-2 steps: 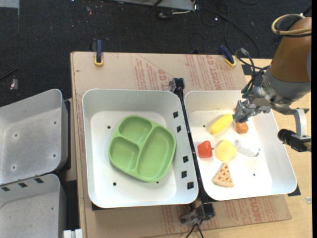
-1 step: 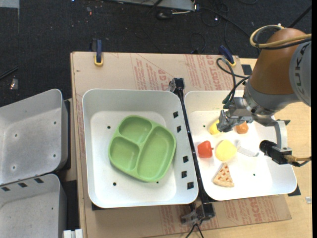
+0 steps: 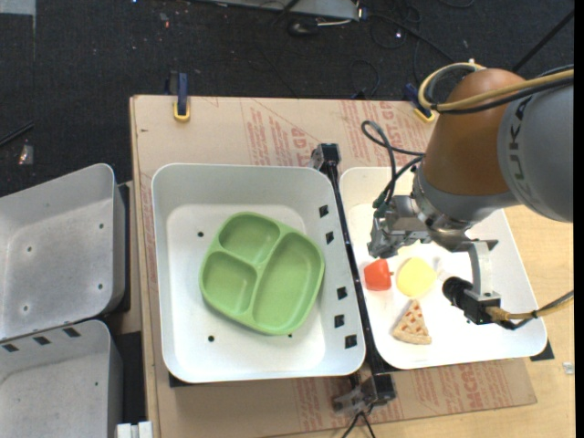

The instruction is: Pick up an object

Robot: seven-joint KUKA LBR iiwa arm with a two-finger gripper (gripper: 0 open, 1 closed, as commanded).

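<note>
In the right bin (image 3: 520,331) lie a small red-orange block (image 3: 378,275), a round yellow piece (image 3: 415,276) and a toy pizza slice (image 3: 412,323). My gripper (image 3: 392,241) hangs low over the bin, just above the red-orange block and the yellow piece. The arm's orange band and grey wrist cover much of the bin's back half. A green divided plate (image 3: 262,271) lies tilted in the left bin (image 3: 182,336).
A black divider with clips (image 3: 342,245) runs between the two bins. Cables (image 3: 493,313) trail off the wrist over the right bin's front right. White lids (image 3: 55,245) lie off the bench to the left. An orange clamp (image 3: 182,108) sits at the board's back edge.
</note>
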